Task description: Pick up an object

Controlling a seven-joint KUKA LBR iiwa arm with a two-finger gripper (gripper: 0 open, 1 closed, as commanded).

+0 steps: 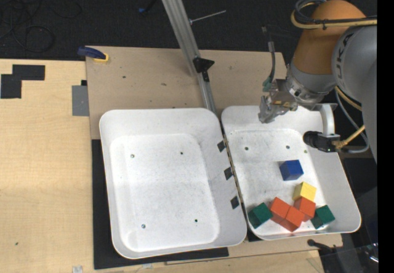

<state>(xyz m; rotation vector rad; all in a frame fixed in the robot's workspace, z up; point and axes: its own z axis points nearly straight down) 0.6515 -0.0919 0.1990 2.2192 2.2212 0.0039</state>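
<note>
From above, the gripper (269,112) hangs over the far-left corner of the right bin (246,119), close to its back rim. Nothing is between its tips, and whether it is spread or pressed together I cannot tell; it is too small and dark against the wrist.

Everything worth picking lies toward the near side of that same bin. The blue cube (291,170) is the nearest candidate: it sits alone, about mid-bin, nearer the viewer than the gripper and a little to the view's right of it. Bare bin floor surrounds it on all sides.

Beyond the blue cube, toward the bin's near rim, the rest are bunched. The yellow cube (306,191) sits just behind the red blocks (290,211), apparently touching them. One green cube (260,213) lies against the reds on the view's left, and another green cube (322,216) on their right, close to the bin's near-right wall.

The left bin (117,124) sits on the counter (141,81) beside the right one.

As I judge it, the coming move is a travel from the back corner toward the near side, and the blue cube, standing apart, offers the cleanest approach; the clustered ones leave little room beside them.
</note>
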